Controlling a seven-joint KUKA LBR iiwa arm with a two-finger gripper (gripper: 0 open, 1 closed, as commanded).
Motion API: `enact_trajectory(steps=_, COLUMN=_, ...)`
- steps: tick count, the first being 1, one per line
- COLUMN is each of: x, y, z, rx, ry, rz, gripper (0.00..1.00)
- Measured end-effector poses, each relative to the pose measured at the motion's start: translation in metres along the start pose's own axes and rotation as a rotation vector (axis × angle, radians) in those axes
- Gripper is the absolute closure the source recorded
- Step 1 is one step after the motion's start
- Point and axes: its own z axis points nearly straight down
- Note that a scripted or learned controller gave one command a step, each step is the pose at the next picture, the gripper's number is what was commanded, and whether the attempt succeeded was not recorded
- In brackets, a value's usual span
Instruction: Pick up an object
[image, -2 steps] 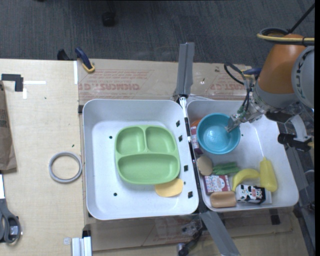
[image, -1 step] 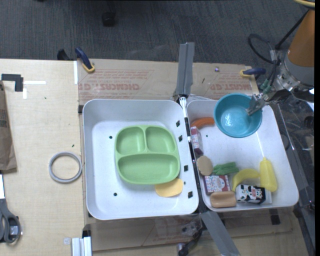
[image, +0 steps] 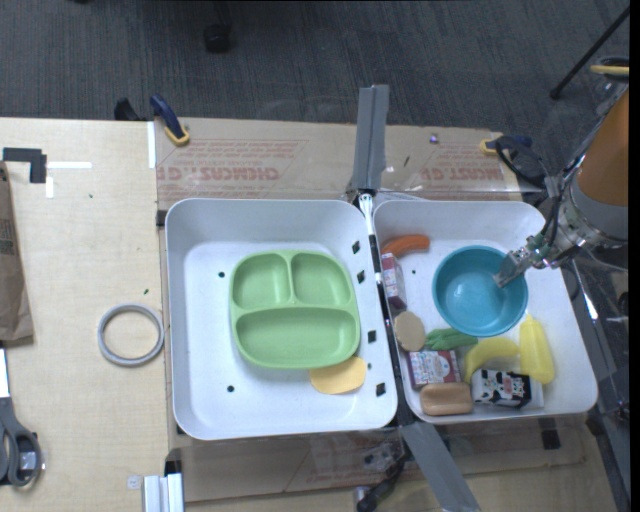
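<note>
My gripper (image: 512, 270) reaches in from the right and hangs over the right rim of the blue bowl (image: 475, 293) in the right bin (image: 560, 400). Around the bowl lie an orange sausage-shaped toy (image: 405, 244), a small red packet (image: 392, 281), a tan round piece (image: 408, 330), a green piece (image: 450, 340), a yellow banana (image: 488, 352) and a yellow oblong toy (image: 536, 350). Along the bin's front sit a pink box (image: 433, 368), a brown bun (image: 446, 399) and a black-and-white carton (image: 500, 388).
The left bin (image: 190, 330) holds a green divided plate (image: 295, 308) with a flat yellow piece (image: 338, 377) at its front edge. A grey ring (image: 131, 333) lies on the bench to the left. The arm's orange band (image: 608, 165) is at the right edge.
</note>
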Motion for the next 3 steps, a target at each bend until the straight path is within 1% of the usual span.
enact_trajectory(steps=1, x=-0.049, y=0.021, z=0.086, rx=-0.001, ry=0.000, rz=-0.172, gripper=1.00)
enact_trajectory(steps=2, x=-0.039, y=0.057, z=0.116, rx=-0.003, ry=-0.001, rz=-0.023, gripper=1.00)
enact_trajectory(steps=3, x=0.016, y=0.134, z=0.038, rx=-0.008, ry=-0.010, rz=0.110, gripper=1.00)
